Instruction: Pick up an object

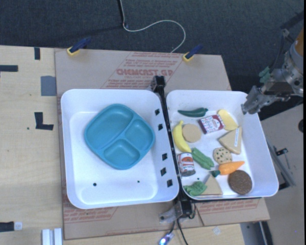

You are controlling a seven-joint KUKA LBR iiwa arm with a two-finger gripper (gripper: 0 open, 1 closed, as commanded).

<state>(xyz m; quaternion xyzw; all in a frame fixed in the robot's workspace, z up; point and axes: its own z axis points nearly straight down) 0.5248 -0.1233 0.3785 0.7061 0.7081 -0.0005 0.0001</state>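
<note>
The right bin (259, 137) holds several toy foods: a green chili (193, 112), a banana (180, 137), a red-and-white packet (210, 123), a yellow piece (227, 119), a sandwich wedge (231, 141), a carrot (229, 168), a small can (186, 164) and a brown round patty (240, 181). My gripper (252, 104) hangs over the bin's far right corner, just right of the yellow piece. I see nothing held in it.
A blue divided plate (120, 136) lies in the left bin (71, 152). A black divider (166, 137) runs between the bins. Both bins rest on cardboard (137, 73) held by two clamps at the back. A white cable (153, 27) loops behind.
</note>
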